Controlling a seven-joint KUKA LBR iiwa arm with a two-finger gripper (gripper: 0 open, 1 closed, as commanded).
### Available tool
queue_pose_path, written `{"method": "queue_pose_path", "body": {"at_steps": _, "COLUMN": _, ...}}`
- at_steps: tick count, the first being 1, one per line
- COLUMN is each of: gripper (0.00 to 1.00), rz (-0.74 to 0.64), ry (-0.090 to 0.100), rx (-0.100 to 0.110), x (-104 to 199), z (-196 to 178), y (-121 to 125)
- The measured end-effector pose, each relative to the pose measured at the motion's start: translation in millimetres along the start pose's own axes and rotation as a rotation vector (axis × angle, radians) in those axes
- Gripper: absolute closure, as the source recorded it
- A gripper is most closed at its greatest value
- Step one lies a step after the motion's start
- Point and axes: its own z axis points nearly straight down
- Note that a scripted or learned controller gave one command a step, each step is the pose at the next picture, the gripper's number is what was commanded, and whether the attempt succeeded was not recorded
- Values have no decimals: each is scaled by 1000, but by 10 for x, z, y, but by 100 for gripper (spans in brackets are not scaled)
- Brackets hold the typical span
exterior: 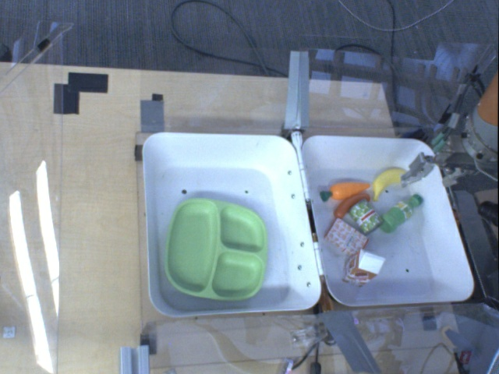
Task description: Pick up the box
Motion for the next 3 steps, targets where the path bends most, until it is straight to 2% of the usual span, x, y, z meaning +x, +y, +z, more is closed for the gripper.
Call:
{"method": "queue_pose_path", "body": {"at_steps": 1, "gripper": 0, "rz": -184, "ry": 1, "rx": 1, "x": 501, "z": 799, "y": -512}}
{"method": "queue_pose_path", "body": {"at_steps": 2, "gripper": 0, "rz": -153, "ry": 1, "rx": -9, "x": 1117, "z": 1192, "y": -107}}
{"method": "queue_pose_path", "body": {"at_steps": 3, "gripper": 0, "rz": -130, "ry": -1, "rx": -11, "x": 1144, "z": 1189, "y": -265}}
